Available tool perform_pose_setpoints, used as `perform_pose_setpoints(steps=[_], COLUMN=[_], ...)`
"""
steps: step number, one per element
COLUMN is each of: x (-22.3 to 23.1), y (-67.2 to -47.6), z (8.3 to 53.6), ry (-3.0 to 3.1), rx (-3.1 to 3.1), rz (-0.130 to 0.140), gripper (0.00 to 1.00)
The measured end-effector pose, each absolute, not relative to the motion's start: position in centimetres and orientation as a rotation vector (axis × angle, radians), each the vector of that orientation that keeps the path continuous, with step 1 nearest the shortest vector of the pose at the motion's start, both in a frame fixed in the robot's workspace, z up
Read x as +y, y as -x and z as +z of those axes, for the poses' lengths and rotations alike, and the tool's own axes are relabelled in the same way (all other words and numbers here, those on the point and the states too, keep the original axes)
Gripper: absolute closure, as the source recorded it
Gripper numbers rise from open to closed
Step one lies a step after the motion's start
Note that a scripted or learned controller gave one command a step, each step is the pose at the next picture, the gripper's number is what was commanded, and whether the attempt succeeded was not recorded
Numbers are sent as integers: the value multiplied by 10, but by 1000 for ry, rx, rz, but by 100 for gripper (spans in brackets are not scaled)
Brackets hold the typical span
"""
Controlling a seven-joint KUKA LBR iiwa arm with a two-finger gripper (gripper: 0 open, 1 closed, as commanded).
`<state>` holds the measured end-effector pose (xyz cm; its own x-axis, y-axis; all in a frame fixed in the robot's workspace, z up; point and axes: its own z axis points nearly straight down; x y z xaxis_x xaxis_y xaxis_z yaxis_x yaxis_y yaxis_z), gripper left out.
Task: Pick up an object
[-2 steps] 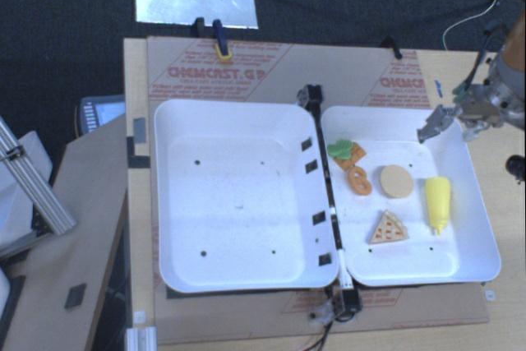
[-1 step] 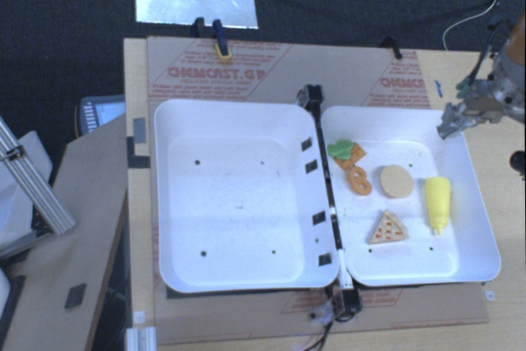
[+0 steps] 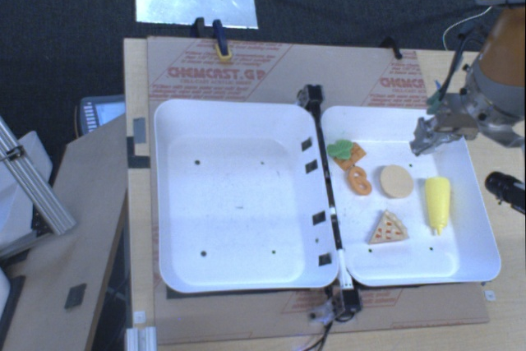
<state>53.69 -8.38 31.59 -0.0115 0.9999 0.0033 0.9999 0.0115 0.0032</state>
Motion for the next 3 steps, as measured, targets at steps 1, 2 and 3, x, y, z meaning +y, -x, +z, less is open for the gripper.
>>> perform_pose_setpoints(steps=[1, 2, 3], x=[-7, 74, 69], y=[-548, -523, -486], z=[312, 330, 334], ry=[2207, 2206, 2214], rx=[-2235, -2236, -2227], rz=[-6, -8, -1], gripper=[100, 100, 100])
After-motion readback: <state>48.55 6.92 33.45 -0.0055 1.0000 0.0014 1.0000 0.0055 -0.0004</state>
